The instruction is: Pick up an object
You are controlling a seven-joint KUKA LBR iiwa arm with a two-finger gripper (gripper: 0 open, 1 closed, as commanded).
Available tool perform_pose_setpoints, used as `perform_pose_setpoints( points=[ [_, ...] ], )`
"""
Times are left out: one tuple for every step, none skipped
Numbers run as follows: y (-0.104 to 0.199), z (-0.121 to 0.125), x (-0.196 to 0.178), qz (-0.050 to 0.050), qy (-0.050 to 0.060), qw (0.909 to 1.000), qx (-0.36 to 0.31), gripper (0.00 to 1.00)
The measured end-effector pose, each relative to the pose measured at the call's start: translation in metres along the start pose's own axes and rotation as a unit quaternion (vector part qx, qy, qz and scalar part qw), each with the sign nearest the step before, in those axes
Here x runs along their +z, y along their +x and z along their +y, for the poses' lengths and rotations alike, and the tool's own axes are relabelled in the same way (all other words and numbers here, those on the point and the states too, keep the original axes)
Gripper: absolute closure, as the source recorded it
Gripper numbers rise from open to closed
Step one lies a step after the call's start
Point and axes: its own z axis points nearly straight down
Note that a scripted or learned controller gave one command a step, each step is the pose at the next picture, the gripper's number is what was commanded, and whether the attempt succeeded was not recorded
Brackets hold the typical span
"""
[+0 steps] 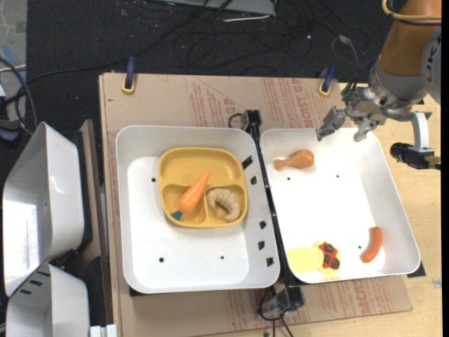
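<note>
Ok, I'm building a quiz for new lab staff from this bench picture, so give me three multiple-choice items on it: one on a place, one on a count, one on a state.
1. Where does the orange toy carrot lie?
A. on the yellow divided plastic plate in the left white bin
B. in the right white bin
C. on the cardboard

2. How many things lie in the right white bin?
A. one
B. three
C. five

3. How does the two-finger gripper stand?
A. shut on the carrot
B. shut on the sausage
C. open, holding nothing

Answers: 1 A, the carrot slants across the plate's compartments beside the pale toy shrimp. 2 B, a tan toy drumstick, an orange toy sausage and a yellow slice with dark toppings lie there. 3 C, its fingers stand spread above the bin's far edge with nothing between them.
</note>
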Motion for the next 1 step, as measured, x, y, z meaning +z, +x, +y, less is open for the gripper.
perform_pose_setpoints(
  points=[
    [0.0004, 0.0025, -0.0087, -0.001, -0.007, 1.0, -0.001, 0.0]
  ],
)
